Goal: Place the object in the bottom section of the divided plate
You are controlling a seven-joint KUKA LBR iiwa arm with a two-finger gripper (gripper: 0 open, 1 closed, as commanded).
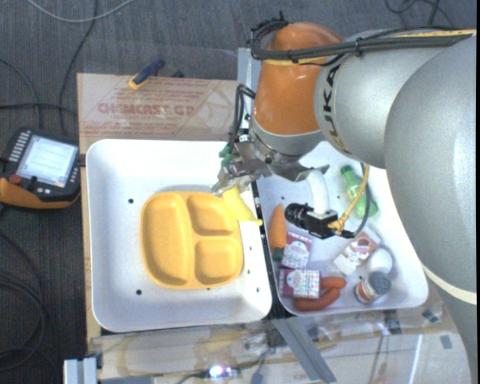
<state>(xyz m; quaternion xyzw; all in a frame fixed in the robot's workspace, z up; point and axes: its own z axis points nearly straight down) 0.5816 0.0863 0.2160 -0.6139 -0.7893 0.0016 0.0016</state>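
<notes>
- Divided plate (172, 234): one, orange-yellow, lying flat in the left bin (116, 182). It has three sections, one large on its left side and two smaller ones stacked on its right.
- Bright yellow piece (242, 205): one, at the plate's upper right rim, just beside the left bin's right wall. I cannot tell what it is.
- Gripper (232, 174): one, directly above that yellow piece and over the plate's upper right corner. I cannot tell whether it is open or closed, or whether it touches the piece.
- Arm (400, 102): grey, with its orange band (292, 78) above the seam between the bins, covering much of the right bin (404, 282).
- Bins: two, white, side by side on the tabletop (164, 110), a brown board with red lettering.
- Right bin, crowded along its left and near sides:
  - one carrot (278, 230)
  - two printed packets (298, 254)
  - a red sausage (318, 298)
  - one small jar (370, 288)
  - one green bottle (352, 182) toward the far side
- Room: bare white floor runs along the left bin's left, far and near sides. The plate's right rim sits close to the bin's right wall.
- A blue-and-yellow tool (146, 72) lies at the tabletop's far edge.
</notes>
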